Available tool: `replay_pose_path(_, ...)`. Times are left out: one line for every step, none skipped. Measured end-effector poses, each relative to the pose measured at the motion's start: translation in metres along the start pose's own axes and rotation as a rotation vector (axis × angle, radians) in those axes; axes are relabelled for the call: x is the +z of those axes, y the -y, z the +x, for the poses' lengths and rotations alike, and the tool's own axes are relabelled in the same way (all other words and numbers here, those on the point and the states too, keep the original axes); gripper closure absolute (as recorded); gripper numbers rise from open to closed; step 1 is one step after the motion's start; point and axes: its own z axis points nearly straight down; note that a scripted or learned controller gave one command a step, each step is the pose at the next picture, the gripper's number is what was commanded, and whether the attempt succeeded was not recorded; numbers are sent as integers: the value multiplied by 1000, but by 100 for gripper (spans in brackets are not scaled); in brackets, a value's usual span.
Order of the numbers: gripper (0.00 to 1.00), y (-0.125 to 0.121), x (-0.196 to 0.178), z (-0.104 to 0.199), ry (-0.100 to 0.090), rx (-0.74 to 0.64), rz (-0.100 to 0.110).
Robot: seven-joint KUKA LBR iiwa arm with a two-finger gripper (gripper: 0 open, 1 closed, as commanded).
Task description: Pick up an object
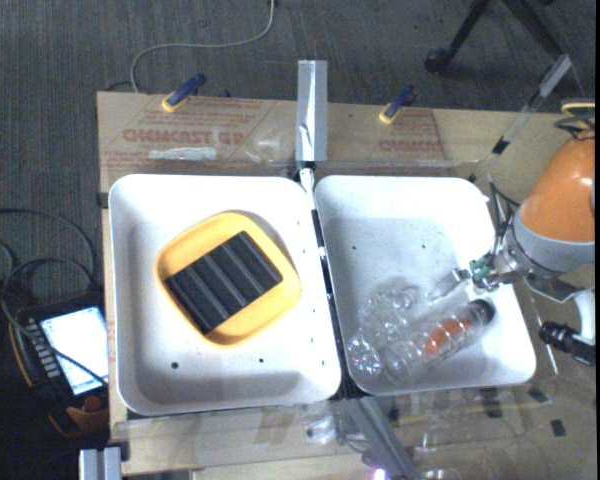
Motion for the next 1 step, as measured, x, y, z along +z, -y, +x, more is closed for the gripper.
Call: replay_pose_path(0, 15, 44, 75, 11, -253, -15)
